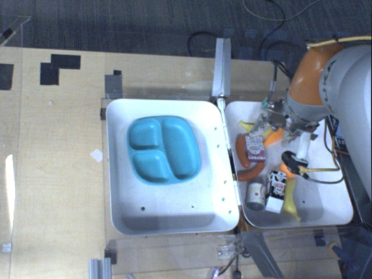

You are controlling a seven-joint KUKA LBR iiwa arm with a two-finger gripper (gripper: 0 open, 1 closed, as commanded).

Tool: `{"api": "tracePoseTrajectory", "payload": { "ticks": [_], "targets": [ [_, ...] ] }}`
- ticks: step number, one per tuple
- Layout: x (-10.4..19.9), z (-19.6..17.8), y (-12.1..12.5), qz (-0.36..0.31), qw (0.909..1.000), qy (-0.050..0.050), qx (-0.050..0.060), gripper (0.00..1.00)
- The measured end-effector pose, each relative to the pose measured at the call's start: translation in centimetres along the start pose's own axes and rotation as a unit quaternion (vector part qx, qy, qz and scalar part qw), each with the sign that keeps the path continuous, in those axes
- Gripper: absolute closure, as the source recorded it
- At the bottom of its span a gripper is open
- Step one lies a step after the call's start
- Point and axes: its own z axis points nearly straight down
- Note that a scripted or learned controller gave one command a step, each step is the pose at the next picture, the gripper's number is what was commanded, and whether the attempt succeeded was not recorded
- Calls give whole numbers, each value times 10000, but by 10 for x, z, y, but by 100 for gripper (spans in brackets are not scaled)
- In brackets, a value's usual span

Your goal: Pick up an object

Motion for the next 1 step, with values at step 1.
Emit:
{"api": "tracePoseTrajectory", "payload": {
  "ticks": [1],
  "targets": [
    [1,-11,1,-6,10000,8,-20,100]
  ]
}}
